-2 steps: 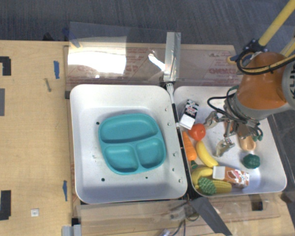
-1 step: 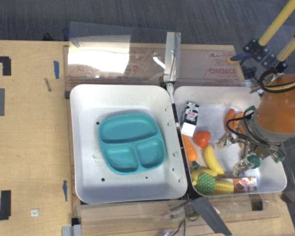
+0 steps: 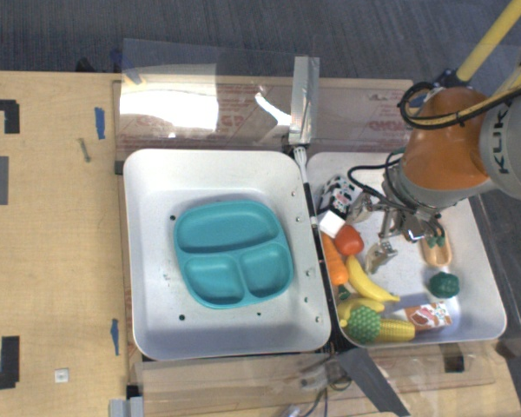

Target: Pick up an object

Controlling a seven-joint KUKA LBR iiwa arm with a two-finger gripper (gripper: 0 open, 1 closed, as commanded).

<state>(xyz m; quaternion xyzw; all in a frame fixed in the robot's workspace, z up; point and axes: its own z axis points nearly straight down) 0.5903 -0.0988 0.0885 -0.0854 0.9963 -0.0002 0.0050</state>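
Observation:
My gripper (image 3: pixel 400 245) hangs over the middle of the right bin (image 3: pixel 489 278), below the orange wrist band. It is open, and I see nothing between its fingers. One fingertip (image 3: pixel 381 256) points down just right of a red tomato (image 3: pixel 350 240) and above a yellow banana (image 3: pixel 369 281). A hot dog bun (image 3: pixel 437 251) lies just right of the gripper. Further toys lie in this bin: an orange carrot (image 3: pixel 334 264), a white block (image 3: pixel 332 224), a black-and-white toy (image 3: pixel 338 193), a green broccoli (image 3: pixel 444 283), a corn cob (image 3: pixel 396 329), a green bumpy fruit (image 3: pixel 362 321) and a red-and-white packet (image 3: pixel 430 317).
The left bin (image 3: pixel 148 233) holds a teal divided plate (image 3: pixel 234 251). A metal divider post (image 3: pixel 303 102) stands between the bins at the back. A clear plastic sheet (image 3: pixel 200 102) lies behind the left bin. Cables (image 3: pixel 417 101) loop off the arm.

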